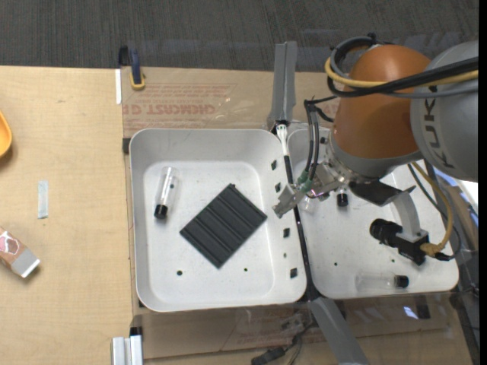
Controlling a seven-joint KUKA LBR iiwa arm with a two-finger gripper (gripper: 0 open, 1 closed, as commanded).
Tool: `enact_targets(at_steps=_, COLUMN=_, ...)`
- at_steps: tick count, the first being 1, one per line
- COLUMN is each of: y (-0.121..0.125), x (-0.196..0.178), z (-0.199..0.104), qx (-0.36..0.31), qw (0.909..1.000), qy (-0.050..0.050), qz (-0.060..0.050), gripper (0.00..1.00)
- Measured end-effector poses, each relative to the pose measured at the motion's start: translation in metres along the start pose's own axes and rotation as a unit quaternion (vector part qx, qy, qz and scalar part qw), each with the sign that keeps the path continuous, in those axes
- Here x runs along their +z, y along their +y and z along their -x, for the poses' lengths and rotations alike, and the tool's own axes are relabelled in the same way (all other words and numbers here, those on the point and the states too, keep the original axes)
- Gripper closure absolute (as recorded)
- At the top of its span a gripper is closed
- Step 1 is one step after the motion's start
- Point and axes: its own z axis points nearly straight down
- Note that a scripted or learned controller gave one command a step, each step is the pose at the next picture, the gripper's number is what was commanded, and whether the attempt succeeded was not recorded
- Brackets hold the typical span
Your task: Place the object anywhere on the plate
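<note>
At the far left edge of the surface [68,128] an orange object [4,135] is peeking in, with a small grey strip [42,200] lying below it and a red-and-white packet [17,254] sitting near the lower left. A blue clamp [135,68] is standing at the back edge.

The left bin [141,226] is holding two things. A marker-like cylinder [163,193], pale-bodied with a black cap, is lying near the bin's left wall, its long axis running almost front to back and the black end pointing toward the front edge. Just right of it, apart from it, a dark ribbed rectangular plate [224,225] is lying flat and turned diagonally, one corner aimed at the back.

The arm [380,105] is reaching over the right bin [342,272], its orange band uppermost and the wrist tipped down toward the divide between the bins. The jaws [293,200] are hanging at the right bin's left rim; whether they are spread or pressed together cannot be told. A clear cylinder with a dark cap [380,282] is lying near the right bin's front edge.
</note>
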Motion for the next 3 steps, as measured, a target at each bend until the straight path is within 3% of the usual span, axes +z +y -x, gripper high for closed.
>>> enact_targets(at_steps=1, y=0.076, x=-0.015, z=0.025, qx=-0.265, qw=0.9641, qy=-0.001, qz=0.002, gripper=0.0)
enact_targets(at_steps=2, y=0.034, x=-0.066, z=-0.01, qx=-0.334, qw=0.9427, qy=-0.001, qz=0.002, gripper=0.0)
enact_targets(at_steps=3, y=-0.007, x=-0.132, z=-0.032, qx=-0.567, qw=0.824, qy=-0.002, qz=0.003, gripper=0.0)
